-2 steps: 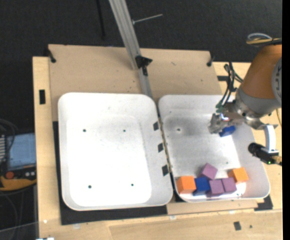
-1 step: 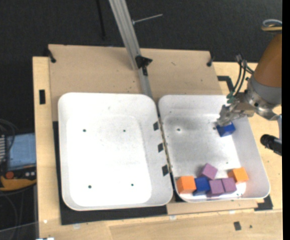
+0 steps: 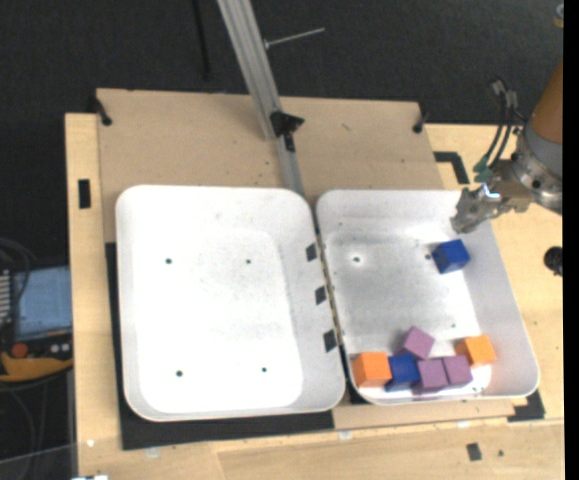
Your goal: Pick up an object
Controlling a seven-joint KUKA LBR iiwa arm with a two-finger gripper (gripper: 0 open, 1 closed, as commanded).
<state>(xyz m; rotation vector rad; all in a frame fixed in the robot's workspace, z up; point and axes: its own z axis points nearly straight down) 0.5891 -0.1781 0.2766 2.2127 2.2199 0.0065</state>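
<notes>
In the right bin [image 3: 389, 218] a lone blue cube [image 3: 451, 256] lies near the far right corner. Along the bin's near edge sit an orange cube [image 3: 373, 368], a blue cube [image 3: 404, 370], three purple cubes [image 3: 433, 366] and a smaller orange cube [image 3: 478, 349]. My gripper [image 3: 472, 208] hangs at the bin's far right rim, just above and right of the lone blue cube, with nothing visibly between its fingers. The arm's wrist [image 3: 534, 168] comes in from the right.
The left bin [image 3: 214, 298] lies beside the right one, joined by small clips [image 3: 321, 293]. A slanted metal rail [image 3: 254, 68] rises behind the bins. A pendant and cables [image 3: 29, 318] sit left of the bench.
</notes>
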